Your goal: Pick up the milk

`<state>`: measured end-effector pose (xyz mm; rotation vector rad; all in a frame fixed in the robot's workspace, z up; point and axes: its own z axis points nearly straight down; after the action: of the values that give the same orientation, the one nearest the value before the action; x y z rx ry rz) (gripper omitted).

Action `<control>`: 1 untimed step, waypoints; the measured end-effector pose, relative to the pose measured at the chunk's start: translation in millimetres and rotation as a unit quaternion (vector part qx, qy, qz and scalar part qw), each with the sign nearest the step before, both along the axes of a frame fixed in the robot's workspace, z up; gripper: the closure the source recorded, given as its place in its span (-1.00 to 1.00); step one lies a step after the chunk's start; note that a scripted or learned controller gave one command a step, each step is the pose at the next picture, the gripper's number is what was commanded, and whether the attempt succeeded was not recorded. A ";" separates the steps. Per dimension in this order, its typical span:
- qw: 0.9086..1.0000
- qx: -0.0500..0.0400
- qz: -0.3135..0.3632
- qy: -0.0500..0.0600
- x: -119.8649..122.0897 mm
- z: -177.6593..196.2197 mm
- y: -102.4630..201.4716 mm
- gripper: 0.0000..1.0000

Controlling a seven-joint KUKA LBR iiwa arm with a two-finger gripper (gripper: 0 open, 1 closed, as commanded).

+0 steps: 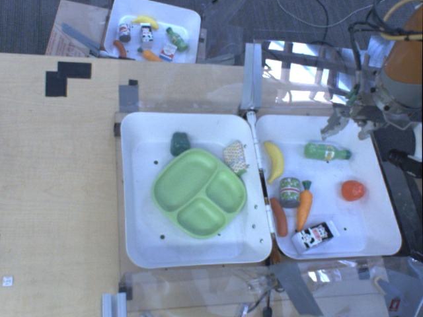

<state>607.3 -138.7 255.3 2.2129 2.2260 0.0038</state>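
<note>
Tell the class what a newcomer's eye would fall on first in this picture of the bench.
The big green divided plate in the left bin stands out first. Next comes the bright toy food scattered in the right bin: a banana, a carrot, a tomato and the milk carton near the front edge. The gripper hangs over the right bin's far side, above a green bottle.

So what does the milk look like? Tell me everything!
The small white milk carton has black patches, like a cow print, and a bit of red on its face. It looks like a toy box. It lies tipped on its side, slanted, near the front edge of the right white bin, just below the orange carrot. Nothing grips it.
</note>
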 end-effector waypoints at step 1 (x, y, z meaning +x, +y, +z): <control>0.998 0.000 0.064 0.000 -59.9 -160.3 3.3 -1.00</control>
<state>547.4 -135.4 95.0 2.0656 2.3629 0.0036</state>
